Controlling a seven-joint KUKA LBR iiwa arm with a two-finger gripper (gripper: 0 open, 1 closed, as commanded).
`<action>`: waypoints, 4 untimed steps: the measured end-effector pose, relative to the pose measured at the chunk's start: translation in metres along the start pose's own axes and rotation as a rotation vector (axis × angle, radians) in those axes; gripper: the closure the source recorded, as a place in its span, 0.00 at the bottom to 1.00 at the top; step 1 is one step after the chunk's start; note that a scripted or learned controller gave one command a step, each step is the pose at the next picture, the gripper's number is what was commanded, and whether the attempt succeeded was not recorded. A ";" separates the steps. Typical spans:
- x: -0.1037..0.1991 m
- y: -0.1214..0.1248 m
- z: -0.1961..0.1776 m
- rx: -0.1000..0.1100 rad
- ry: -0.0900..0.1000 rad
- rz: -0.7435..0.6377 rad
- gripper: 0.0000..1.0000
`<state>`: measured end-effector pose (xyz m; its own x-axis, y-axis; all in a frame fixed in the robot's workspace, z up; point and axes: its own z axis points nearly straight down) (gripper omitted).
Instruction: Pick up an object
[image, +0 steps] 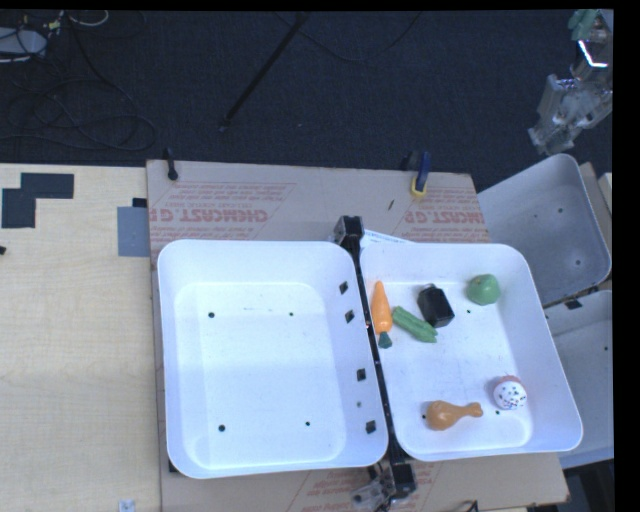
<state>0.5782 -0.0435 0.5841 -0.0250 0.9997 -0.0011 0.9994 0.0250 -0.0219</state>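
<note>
Lying in the right bin (545, 400), the things to pick from are six: an orange carrot (381, 306) hard against the divider at the bin's 10 o'clock, with a small dark green piece (385, 340) just below its lower end; a green pod-shaped vegetable (414, 325) just beside the carrot toward the bin's middle; a black block (435, 305) touching or nearly touching that green piece at its upper right; a round green ball (484, 289) at about 1 o'clock, apart from the rest; a tan drumstick-shaped toy (452, 413) at 6 o'clock; and a white speckled ball with a pink top (509, 393) at 4 o'clock, near the bin's rim. The left bin (180, 330) sits flush beside it, the two joined along a dark strip with clips (365, 340). Both rest on a cardboard sheet (250, 205) with red printing, held by a yellow-and-blue clamp (421, 174) at its far edge. At 9 o'clock lies a pale wooden bench top (70, 350) bearing dark patches. Beyond, at 12 o'clock, the floor is dark carpet (330, 90) crossed by cables. The gripper (568, 112) hangs at the frame's 2 o'clock, well away from the bins, above a grey metal plate (550, 225); whether it is apart or together I cannot tell.
</note>
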 end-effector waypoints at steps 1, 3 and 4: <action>0.001 0.000 -0.009 0.004 0.000 -0.005 1.00; 0.004 0.001 -0.028 0.012 0.001 -0.014 1.00; 0.005 0.001 -0.037 0.016 0.001 -0.019 1.00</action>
<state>0.5803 -0.0383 0.6210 -0.0438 0.9990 0.0007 0.9983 0.0438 -0.0381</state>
